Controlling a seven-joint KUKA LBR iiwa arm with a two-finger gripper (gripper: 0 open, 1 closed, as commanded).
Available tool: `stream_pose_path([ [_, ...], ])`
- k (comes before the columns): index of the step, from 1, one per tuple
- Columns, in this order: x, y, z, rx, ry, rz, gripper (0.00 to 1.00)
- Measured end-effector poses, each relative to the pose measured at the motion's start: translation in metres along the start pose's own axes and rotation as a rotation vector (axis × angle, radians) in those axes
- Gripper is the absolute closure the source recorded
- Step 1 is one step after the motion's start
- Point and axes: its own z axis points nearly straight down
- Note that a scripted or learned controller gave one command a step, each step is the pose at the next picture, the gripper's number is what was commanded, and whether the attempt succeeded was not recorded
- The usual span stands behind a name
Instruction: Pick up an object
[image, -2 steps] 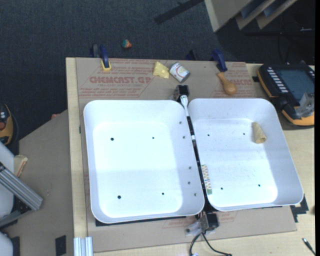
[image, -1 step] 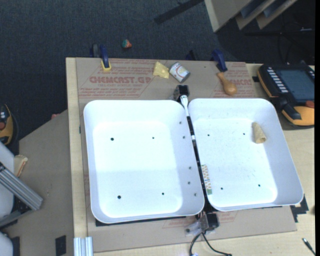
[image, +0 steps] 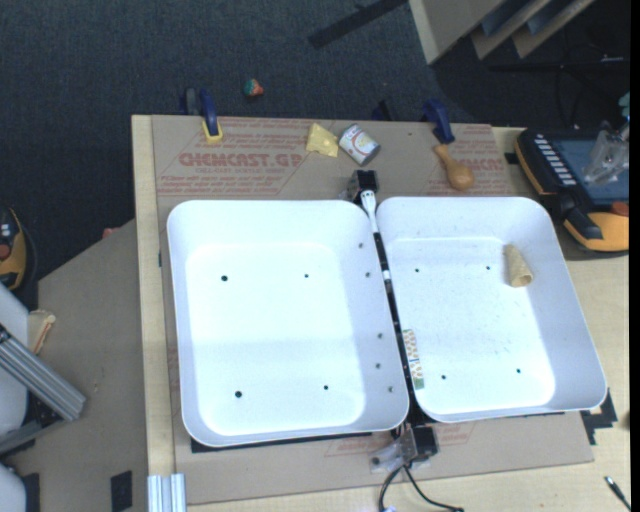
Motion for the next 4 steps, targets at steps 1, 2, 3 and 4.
stream_pose_path([
  [1,0.11,-0.019,0.116,0.005,0.004,-0.007,1.0],
  [2,0.13,0.003,-0.011,-0.026,-0.005,-0.002,1.0],
  [3,0.224,0.034,0.049,-0.002,0.002,-0.008,1.0],
  [4,0.289,0.043,-0.143,-0.031,0.0,-0.005,1.0],
])
